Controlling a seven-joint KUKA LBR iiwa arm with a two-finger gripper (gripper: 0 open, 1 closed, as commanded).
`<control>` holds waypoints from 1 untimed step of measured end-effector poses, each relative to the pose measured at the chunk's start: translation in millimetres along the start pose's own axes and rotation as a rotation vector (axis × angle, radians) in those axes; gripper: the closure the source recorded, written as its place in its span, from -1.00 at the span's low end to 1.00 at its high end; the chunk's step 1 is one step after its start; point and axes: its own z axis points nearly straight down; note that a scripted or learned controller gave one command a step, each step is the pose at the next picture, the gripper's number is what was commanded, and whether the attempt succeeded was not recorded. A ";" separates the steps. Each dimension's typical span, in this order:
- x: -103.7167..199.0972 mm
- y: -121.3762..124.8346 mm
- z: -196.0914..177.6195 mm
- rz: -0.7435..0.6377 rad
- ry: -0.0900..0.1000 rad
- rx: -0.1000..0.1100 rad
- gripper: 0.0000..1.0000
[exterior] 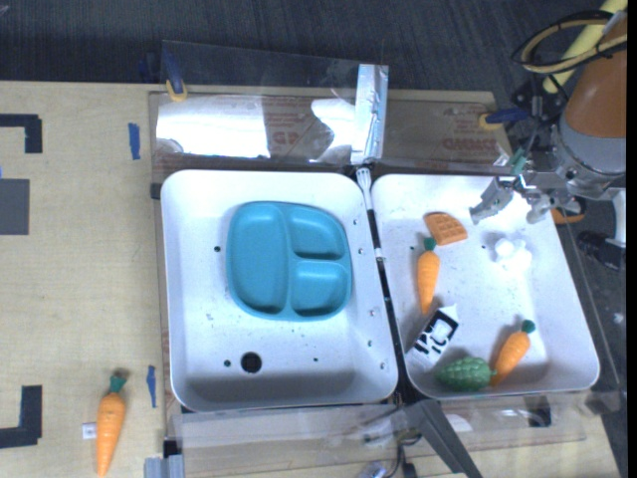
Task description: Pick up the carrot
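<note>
Two carrots lie in the right bin (pixel 577 307): a slim one (pixel 427 277) lengthwise near its left wall, and a shorter one (pixel 513 349) tilted at the front right. A third carrot (pixel 109 421) rests on the bench outside the bins, at the front left. My gripper (pixel 513 207) hangs over the back right part of the right bin, open, with nothing between its fingers. It stands well to the right of and behind the slim carrot, apart from it.
The left bin (pixel 189 267) holds a blue divided plate (pixel 290 258). In the right bin are an orange waffle piece (pixel 446 228), a small white lump (pixel 509 249) just below the gripper, a black-and-white card (pixel 435 334) and a green knobbly item (pixel 465 372).
</note>
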 end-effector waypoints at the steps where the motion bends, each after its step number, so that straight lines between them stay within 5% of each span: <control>1: 60.3 -28.2 94.6 -0.161 0.001 0.003 -1.00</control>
